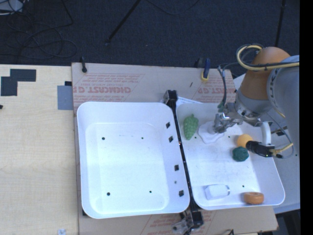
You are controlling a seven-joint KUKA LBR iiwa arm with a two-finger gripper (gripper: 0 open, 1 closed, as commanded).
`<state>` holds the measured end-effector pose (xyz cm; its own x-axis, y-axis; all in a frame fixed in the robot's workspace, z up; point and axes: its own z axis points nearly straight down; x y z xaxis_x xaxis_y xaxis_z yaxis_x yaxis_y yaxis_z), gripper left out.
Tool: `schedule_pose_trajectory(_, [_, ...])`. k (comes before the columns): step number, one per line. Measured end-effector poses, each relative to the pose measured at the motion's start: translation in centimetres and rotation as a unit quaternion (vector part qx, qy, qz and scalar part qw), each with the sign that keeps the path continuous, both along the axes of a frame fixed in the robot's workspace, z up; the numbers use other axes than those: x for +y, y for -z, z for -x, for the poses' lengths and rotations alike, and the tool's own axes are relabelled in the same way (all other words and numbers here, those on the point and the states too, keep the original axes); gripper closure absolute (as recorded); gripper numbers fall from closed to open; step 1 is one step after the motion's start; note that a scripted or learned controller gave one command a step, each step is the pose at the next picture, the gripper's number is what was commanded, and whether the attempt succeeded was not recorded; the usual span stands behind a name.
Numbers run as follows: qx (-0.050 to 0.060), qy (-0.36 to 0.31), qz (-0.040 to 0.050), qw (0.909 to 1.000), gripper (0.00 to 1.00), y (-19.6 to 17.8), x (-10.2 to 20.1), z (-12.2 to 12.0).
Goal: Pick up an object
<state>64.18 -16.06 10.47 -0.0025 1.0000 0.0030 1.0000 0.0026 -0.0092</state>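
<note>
White right bin (266,192) under the arm, end effector (221,124) low at its far side.
Set directly over a white crumpled object (211,136), apparently touching; whether apart or together, cannot tell. Green bumpy object (190,126) just beside on the left. Dark green ball (240,154) and yellow ball (243,140) near the right wall; orange piece (253,198) and white block (216,191) at the near edge.

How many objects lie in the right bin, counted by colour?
Green: 2, a light green bumpy object and a dark green ball.
Orange or yellow: 2, an orange ball and a flat orange piece.
White: 2, a crumpled white object under the gripper and a white block.
Total: 6.
</note>
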Motion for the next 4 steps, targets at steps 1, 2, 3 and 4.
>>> schedule_pose_trajectory(1, [-0.003,0.000,0.0013,1.0000,1.00,-1.6,-0.2,-0.2])
schedule_pose_trajectory(2, [-0.004,0.000,0.0018,1.0000,1.00,1.7,0.2,-0.2])
schedule_pose_trajectory(3, [-0.005,0.001,0.0019,1.0000,1.00,0.5,0.1,-0.3])
schedule_pose_trajectory(4, [-0.004,0.002,0.0019,1.0000,1.00,-0.5,0.0,-0.2])
